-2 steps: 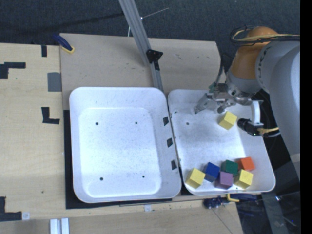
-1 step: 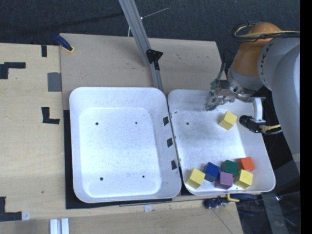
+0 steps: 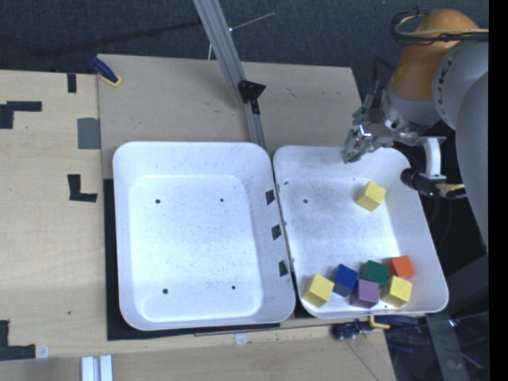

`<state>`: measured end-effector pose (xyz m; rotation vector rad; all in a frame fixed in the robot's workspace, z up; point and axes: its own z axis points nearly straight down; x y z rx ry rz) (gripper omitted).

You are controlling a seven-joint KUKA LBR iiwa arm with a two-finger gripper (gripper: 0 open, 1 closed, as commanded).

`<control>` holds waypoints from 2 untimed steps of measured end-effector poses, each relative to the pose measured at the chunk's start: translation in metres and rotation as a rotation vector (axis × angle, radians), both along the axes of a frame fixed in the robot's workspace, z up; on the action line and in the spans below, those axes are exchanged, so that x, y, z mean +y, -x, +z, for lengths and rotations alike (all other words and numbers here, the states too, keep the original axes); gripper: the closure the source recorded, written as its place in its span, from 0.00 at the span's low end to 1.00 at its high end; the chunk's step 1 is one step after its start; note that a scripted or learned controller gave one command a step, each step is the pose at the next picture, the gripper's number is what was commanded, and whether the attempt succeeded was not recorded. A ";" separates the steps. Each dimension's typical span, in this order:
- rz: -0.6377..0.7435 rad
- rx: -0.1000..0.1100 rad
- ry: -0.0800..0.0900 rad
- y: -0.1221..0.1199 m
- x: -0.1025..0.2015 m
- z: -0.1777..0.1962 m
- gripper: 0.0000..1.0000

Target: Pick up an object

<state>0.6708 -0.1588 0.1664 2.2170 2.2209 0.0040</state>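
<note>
My pincer (image 3: 355,151) hangs over the right bin's (image 3: 333,213) far edge; I can't tell its opening. The lone yellow cube (image 3: 371,196) sits near it, apart from the cluster of cubes (image 3: 361,282) at the near edge. I judge it light, rigid, flat-sided, perhaps slick; I'd grip two opposite faces. The bins look like smooth white plastic on a pale wooden surface (image 3: 159,101).

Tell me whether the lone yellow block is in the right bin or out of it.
In. The yellow block sits on the right bin's floor, inside its rim, apart from the cluster of blocks at the near edge.
</note>
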 end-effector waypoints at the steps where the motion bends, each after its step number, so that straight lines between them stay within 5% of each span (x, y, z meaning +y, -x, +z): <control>1: 0.000 -0.001 0.000 -0.001 0.000 0.054 1.00; 2: 0.004 0.006 -0.002 -0.001 0.047 0.049 1.00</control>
